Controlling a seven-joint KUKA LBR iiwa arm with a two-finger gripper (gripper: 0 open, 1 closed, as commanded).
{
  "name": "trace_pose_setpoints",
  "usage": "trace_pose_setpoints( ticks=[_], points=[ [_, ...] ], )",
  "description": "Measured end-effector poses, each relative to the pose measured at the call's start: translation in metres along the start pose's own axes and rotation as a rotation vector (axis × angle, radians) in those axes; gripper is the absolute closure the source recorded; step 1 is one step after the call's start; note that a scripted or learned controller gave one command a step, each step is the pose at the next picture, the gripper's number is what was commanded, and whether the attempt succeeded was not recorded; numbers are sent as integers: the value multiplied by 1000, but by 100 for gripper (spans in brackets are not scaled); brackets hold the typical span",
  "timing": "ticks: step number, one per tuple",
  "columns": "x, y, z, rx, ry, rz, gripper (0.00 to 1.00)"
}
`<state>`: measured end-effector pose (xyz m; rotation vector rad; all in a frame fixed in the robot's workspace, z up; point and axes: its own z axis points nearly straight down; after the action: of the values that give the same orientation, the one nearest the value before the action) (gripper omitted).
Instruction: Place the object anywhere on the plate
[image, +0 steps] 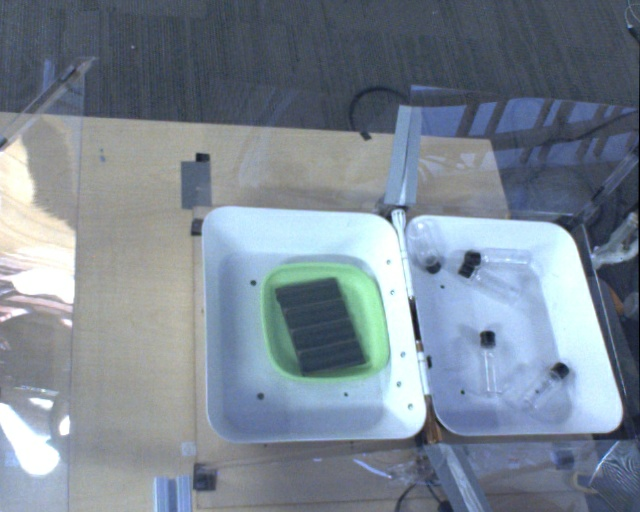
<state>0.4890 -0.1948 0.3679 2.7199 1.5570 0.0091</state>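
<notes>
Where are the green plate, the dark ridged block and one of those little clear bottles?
green plate (274, 330), camera view, bare left rim.
dark ridged block (320, 326), camera view, middle of its top.
clear bottle (489, 362), camera view, its glass body below the black cap.

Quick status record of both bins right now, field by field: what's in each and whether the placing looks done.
left bin: holds a green plate
on plate: dark ridged block, lying flat and within the plate's rim
right bin: several small clear vials with dark caps, e.g.
vials: scattered, lying on their sides
task state: block already rests on the plate; looks done
</notes>
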Motion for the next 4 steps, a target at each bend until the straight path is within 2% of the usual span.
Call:
trace_pose_setpoints(
  ticks=[1,2,3,4],
  points=[
    [6,-4,46,5,-1,56,0],
    [0,-2,80,7,-1,16,0],
    [4,-3,62,2,0,25,0],
    [-1,1,-26,-2,0,57,0]
  ],
)
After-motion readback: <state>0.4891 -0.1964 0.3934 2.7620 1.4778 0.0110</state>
